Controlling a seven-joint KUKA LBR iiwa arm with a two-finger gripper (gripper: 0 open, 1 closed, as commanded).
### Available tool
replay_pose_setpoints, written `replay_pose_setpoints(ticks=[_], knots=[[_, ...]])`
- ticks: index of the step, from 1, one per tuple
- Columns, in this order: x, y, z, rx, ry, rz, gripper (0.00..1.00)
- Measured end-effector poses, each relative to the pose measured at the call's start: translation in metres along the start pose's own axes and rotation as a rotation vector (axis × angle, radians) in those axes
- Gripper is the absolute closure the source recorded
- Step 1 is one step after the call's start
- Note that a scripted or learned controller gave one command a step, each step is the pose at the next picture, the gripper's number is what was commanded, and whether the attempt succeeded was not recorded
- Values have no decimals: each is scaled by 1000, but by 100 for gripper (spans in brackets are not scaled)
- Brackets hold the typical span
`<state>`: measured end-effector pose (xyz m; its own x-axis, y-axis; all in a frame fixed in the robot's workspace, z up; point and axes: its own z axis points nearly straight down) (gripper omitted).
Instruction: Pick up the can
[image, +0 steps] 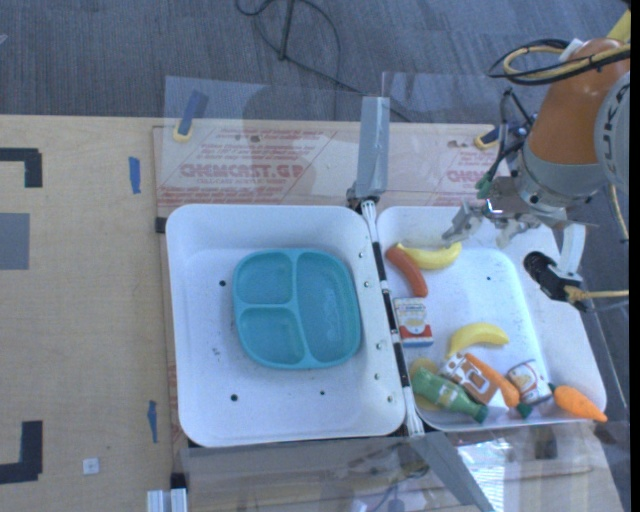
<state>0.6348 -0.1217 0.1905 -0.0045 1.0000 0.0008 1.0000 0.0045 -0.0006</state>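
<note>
The can (527, 380) is small, with a brown and white label, and lies near the front right corner of the right bin (505, 268). It sits among other toy food. My gripper (485, 226) hangs over the bin's back edge, far behind the can. Its two fingers are spread apart with nothing between them. A yellow banana (432, 257) lies just to the left of and below the gripper.
A red sausage (407, 270), a small carton (413, 321), a second banana (477, 336), a green bottle (446, 392) and carrots (578, 402) crowd the right bin. The left bin (200, 250) holds a teal divided plate (296, 307). A divider wall (385, 300) separates the bins.
</note>
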Motion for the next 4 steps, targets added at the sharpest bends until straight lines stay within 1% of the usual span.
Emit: replay_pose_setpoints(ticks=[1, 2, 3, 4], knots=[[0, 0, 0, 0, 0, 0, 0], [-23, -74, 97, -2, 0, 35, 0], [-94, -54, 14, -2, -2, 190, 0], [-88, -96, 84, 0, 0, 134, 0]])
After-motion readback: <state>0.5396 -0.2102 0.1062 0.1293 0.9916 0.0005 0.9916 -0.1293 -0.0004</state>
